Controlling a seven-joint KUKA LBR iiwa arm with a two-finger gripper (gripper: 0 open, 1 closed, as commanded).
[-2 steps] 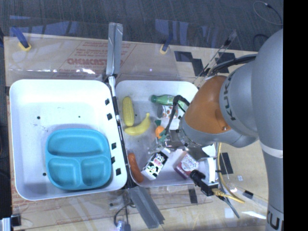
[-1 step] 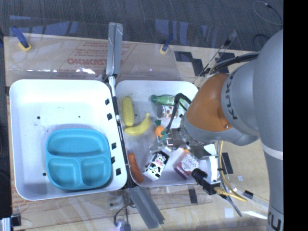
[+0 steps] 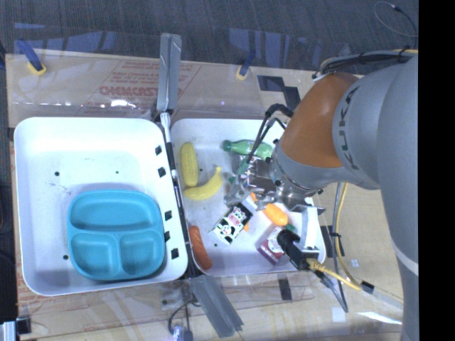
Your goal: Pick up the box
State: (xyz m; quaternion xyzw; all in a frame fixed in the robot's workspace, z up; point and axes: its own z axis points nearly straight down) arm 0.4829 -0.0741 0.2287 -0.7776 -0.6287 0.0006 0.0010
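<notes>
Gripper (image 3: 250, 182) low in right bin (image 3: 213, 130); finger gap hidden, grasp unclear. Cow-print box (image 3: 232, 224) lies at its 7 o'clock, just beside. Banana (image 3: 204, 185) at gripper's 9 o'clock.

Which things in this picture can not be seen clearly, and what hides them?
- Gripper, camera view: the arm's wrist covers it; grasp unreadable.
- Green object: right end behind the arm.
- Maroon box: partly hidden by the black piece; label too small.
- Orange-red item: lower end cut by the right bin's rim.
</notes>
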